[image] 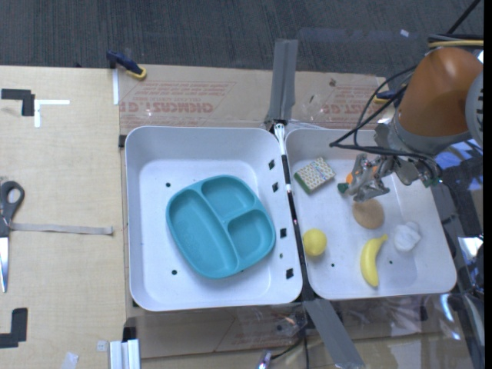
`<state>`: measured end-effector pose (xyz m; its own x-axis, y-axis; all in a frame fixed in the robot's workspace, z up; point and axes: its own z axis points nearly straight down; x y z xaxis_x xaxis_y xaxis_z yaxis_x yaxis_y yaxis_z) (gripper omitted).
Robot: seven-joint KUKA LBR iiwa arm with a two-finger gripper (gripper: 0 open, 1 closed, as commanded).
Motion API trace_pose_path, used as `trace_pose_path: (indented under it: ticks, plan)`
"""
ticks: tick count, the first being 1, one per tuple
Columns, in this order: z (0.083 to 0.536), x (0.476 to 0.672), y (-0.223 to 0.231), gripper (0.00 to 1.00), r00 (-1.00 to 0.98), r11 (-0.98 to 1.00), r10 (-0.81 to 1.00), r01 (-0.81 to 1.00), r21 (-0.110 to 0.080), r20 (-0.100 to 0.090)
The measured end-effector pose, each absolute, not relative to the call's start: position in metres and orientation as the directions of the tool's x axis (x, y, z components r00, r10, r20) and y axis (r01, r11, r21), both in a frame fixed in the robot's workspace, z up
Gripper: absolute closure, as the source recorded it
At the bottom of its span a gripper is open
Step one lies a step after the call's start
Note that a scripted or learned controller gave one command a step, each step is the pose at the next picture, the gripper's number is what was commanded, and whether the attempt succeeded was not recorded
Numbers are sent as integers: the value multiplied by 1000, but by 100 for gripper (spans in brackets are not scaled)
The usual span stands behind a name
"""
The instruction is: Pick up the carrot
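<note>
I see the pincer point(361, 184) low in the right bin point(442, 271), just above the brown potato point(369, 214); the carrot point(350, 179) shows as an orange bit at its left; can't tell open/closed; I'd centre on the orange, then close slowly.

— What is the arm point(442, 91) showing?
— A rounded orange band is capping a grey wrist ring, with black cables point(361, 133) trailing off its left side.
— And lower down?
— The gripper point(367, 181) is showing bare grey metal, small and angular.
</note>
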<state>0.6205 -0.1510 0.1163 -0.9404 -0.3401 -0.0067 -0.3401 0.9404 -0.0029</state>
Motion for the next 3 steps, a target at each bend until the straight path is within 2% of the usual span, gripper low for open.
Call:
trace_pose_path:
  ticks: [1,2,3]
  plan:
    - [116,620,-151,0,-940,940,-340,-340,-3,-6]
    - [102,654,-129,0,-958,958,-288,-288,-8,-18]
    - [115,658,-128,100,-957,958,-287,-287,-12,-32]
